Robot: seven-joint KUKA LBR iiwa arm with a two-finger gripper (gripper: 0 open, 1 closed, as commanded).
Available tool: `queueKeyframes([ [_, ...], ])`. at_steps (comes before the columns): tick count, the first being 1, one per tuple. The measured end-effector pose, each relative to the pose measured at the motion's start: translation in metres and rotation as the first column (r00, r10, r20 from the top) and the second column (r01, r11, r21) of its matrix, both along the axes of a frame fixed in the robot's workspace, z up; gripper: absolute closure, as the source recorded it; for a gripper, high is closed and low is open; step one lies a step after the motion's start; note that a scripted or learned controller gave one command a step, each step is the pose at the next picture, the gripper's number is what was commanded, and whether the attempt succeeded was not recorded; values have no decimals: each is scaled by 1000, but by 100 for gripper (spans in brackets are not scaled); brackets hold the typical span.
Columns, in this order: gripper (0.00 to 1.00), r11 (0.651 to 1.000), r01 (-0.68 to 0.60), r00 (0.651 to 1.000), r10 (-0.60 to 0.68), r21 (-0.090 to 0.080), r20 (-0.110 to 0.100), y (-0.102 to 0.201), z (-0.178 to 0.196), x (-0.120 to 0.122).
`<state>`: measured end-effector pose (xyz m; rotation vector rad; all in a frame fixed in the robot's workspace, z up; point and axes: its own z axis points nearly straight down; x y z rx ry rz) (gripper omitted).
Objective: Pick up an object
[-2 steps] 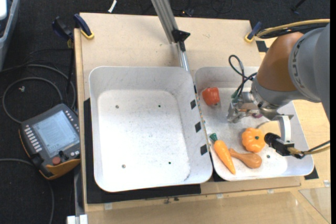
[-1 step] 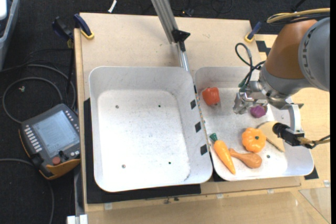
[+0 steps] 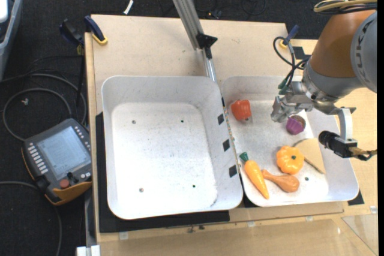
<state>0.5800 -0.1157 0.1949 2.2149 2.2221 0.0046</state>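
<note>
Nothing has been lifted yet, as far as this view shows: every object lies on the floor of the right bin [image 3: 336, 192], and the left bin [image 3: 120, 99] on the tabletop [image 3: 150, 45] holds none of them. The end effector [image 3: 287, 110] hangs low over the right bin, just above and to the left of a small purple object [image 3: 295, 125], which I judge to be the likely target. Whether it is released or clenched I cannot tell, since the wrist hides the tips and nothing is seen between them.

Still to do, by my reading: settle on the purple object, grip it, and raise it off the bin.

That purple object is small, rounded and dull violet, perhaps a toy fruit or vegetable; its top edge sits close under the end effector. Left of the purple object lies a red pepper-like toy [image 3: 241, 110]. Below the purple object sits an orange pumpkin-shaped toy [image 3: 289, 160], with a tan gourd [image 3: 282, 180] beneath that and a carrot [image 3: 255, 177] further left.
</note>
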Motion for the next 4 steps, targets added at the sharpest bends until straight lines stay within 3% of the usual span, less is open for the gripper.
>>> queueKeyframes([
  [1,100,1000,0,1000,0,-1,1,-1,44,7],
  [2,100,1000,-4,1000,4,2,-5,52,35,16],
  [4,100,1000,-5,1000,5,3,-2,163,53,53],
])
